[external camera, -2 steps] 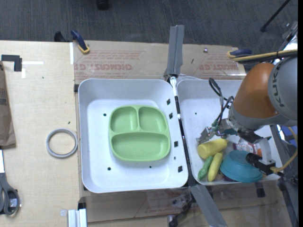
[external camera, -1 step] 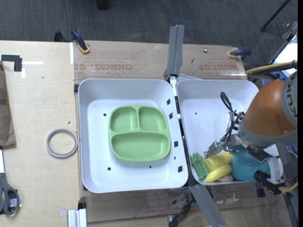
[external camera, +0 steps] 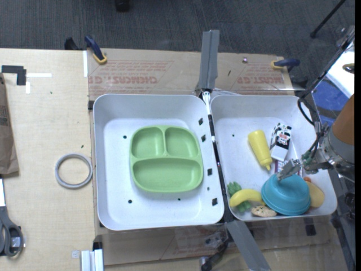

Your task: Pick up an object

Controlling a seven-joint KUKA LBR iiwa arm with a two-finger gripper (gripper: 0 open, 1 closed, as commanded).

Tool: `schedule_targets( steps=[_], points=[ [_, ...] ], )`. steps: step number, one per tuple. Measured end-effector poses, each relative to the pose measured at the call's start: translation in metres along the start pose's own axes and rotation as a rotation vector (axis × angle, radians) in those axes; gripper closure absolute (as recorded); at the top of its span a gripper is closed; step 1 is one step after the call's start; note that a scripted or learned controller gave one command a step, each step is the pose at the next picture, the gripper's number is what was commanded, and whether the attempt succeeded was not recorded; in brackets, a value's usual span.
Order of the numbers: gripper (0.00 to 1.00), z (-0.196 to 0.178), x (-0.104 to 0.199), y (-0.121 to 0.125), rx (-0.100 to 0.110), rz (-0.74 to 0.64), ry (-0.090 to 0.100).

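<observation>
The right bin [external camera: 237,114] holds a yellow bottle [external camera: 260,148], a black-and-white cow toy [external camera: 281,136], a banana [external camera: 245,196], an overturned blue bowl [external camera: 287,196], a cookie [external camera: 262,210], a green leafy piece [external camera: 233,188] and a yellow-orange item [external camera: 316,196]. My gripper [external camera: 289,169] reaches in from the right and hangs just over the blue bowl's upper rim, below the cow toy. It is open, with nothing between its fingers.
The left bin [external camera: 107,168] contains a green divided plate [external camera: 166,159]. On the bench to the left lie a grey ring [external camera: 74,170] and scissors [external camera: 10,237]. A grey divider post [external camera: 209,58] stands between the bins at the back.
</observation>
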State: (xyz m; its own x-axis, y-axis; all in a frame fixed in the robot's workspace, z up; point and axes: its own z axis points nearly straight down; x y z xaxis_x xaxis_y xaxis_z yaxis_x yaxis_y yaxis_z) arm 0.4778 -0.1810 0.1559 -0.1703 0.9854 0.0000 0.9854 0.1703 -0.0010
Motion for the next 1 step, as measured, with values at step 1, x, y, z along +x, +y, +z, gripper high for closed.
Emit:
schedule_targets(
  steps=[1],
  points=[
    [0.00,0.0439,0.0335,0.0080,-0.008,-0.051,-0.004]
  ],
)
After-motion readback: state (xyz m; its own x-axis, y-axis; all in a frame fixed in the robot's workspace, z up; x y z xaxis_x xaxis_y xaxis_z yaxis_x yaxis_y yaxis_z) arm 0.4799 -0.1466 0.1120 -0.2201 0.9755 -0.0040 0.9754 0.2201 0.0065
